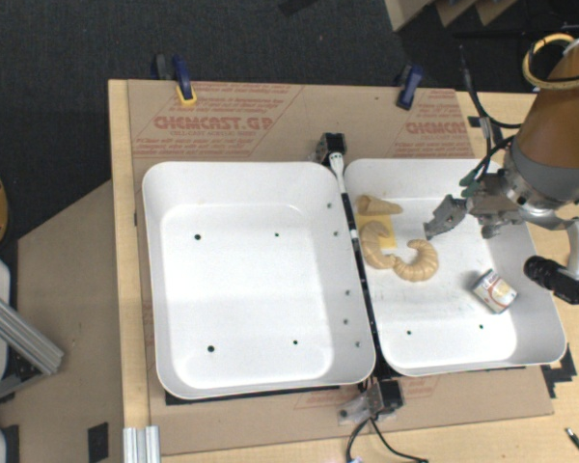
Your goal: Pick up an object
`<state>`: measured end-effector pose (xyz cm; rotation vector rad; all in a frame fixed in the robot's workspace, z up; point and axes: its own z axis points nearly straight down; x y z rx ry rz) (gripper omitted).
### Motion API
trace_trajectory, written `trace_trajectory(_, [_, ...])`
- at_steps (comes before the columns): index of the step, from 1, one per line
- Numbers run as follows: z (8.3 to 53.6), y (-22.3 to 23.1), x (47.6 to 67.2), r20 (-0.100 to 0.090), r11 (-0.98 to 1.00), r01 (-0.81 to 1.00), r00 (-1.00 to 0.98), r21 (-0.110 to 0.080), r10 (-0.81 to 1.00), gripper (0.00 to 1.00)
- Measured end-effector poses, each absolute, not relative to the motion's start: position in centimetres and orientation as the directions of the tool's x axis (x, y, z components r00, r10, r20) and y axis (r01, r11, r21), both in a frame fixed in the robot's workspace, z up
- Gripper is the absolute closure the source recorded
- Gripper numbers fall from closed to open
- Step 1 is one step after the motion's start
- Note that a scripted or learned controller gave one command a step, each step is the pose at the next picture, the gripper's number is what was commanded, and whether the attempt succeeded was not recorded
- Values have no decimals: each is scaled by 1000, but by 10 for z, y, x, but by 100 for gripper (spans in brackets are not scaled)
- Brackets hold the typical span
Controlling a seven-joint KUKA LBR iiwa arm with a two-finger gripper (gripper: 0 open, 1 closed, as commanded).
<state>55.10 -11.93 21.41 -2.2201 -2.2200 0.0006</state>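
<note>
Right bin (434, 353) (croissant (417, 261), tool (446, 218))

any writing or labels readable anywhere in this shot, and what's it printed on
"CHEMCAST GP", in red on the brown paper-covered board under the bins, left of the top middle; the last letters are unsure.
The same red print repeats at the board's upper right, partly cut off by the right bin.
Smaller red lines beneath both: too blurred to read.
Small wrapped item in the right bin: any label too small to read.

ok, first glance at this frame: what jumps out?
The grey and orange arm reaching in from the right, its gripper over the right bin. Beneath it, tan pastry-like pieces cluster by the divider, with a small silver-wrapped item lying apart to their right.
</note>
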Motion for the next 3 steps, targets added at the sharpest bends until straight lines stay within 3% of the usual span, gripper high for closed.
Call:
trace_trajectory(1, [114, -107, 531, 3, 0, 1000, 0, -10, 1000, 0])
trace_trajectory(2, [83, -91, 566, -1, 3, 1000, -3, 2, 1000, 0])
trace_trajectory(3, [96, -92, 566, -2, -1, 1000, 1, 7, 1000, 100])
